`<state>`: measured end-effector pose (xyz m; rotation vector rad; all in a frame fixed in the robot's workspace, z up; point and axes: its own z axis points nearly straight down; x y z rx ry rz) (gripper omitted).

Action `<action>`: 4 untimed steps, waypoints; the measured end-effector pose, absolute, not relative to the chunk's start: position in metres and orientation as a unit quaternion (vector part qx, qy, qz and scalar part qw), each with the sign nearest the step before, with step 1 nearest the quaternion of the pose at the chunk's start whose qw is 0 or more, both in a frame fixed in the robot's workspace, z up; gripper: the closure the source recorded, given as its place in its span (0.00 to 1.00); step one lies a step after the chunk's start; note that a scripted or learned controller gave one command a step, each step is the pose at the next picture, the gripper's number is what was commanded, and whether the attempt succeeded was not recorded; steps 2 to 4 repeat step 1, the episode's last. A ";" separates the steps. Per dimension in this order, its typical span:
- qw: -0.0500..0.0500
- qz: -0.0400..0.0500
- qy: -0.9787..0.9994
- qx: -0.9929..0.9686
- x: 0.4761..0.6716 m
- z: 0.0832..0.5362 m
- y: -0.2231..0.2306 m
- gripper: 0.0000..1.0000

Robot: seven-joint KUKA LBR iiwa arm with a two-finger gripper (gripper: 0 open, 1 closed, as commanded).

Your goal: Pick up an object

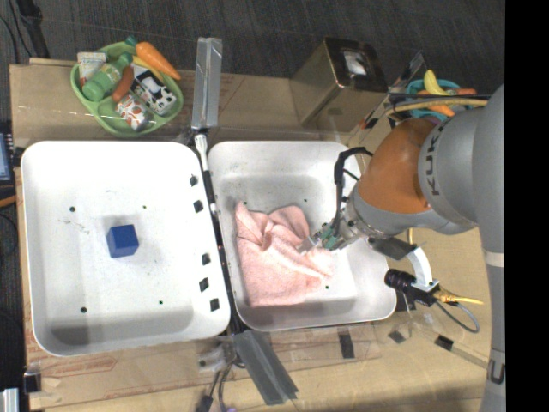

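pink crumpled cloth (279, 260) touches the end effector (323, 240); its grip state unclear.

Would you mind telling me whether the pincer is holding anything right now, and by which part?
It cannot be told. The pincer is down at the right edge of the pink cloth in the right bin, but no grip shows.

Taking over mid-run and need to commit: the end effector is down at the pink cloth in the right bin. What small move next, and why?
Probably a short straight lift. The end effector sits at the right edge of the pink cloth in the right bin, touching its folds; whether it grips is unclear, and lifting would show that.
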<state>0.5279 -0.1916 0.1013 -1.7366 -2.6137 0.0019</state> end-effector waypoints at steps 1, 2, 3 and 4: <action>0.000 0.000 -0.852 -0.523 0.528 0.209 -0.112 1.00; 0.000 0.000 -0.852 -0.523 0.528 0.209 -0.112 1.00; 0.000 0.000 -0.852 -0.523 0.528 0.209 -0.112 1.00; 0.000 0.000 -0.852 -0.523 0.528 0.209 -0.112 1.00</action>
